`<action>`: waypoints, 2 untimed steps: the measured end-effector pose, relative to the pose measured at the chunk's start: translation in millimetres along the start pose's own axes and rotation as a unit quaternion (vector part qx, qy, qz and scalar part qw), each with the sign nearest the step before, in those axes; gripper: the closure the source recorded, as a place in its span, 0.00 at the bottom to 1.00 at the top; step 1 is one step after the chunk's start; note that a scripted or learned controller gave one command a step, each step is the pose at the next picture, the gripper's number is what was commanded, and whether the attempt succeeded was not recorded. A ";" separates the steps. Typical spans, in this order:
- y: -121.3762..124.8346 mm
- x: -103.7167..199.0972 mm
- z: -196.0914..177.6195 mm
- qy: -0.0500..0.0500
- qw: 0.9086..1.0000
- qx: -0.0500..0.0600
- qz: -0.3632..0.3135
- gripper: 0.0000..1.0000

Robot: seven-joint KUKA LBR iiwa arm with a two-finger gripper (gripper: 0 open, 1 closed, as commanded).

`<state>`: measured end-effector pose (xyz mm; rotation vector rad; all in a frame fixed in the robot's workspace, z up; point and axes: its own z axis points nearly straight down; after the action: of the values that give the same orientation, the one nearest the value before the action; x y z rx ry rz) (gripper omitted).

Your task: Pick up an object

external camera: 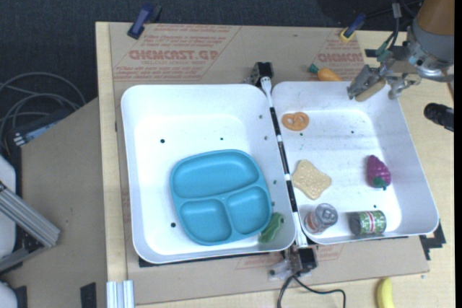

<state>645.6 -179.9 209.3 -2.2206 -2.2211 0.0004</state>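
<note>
My gripper (379,86) hangs over the far edge of the right bin (404,133), open, with nothing between its fingers. Below it in that bin lie a pretzel (294,121), a slice of toast (312,179) and a purple fruit (377,171). A silver can (321,216) and a green-labelled can (368,222) lie on their sides at the near edge. The gripper is well apart from all of them; the pretzel is the closest, to its left and nearer the camera.
The left bin (144,119) holds a blue divided tray (220,195) and a small green item (272,227) in its near right corner. An orange carrot (326,73) lies on the board behind the right bin. A banana (385,293) sits off the bench's front.
</note>
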 end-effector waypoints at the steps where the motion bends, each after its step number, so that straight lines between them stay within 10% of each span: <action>1: -59.7 -34.2 115.4 0.000 1.000 -0.001 -0.001 0.00; 2: -108.4 -39.4 125.2 0.004 1.000 0.002 -0.002 0.00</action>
<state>537.1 -219.3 84.2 -2.2112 -2.2186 -0.0057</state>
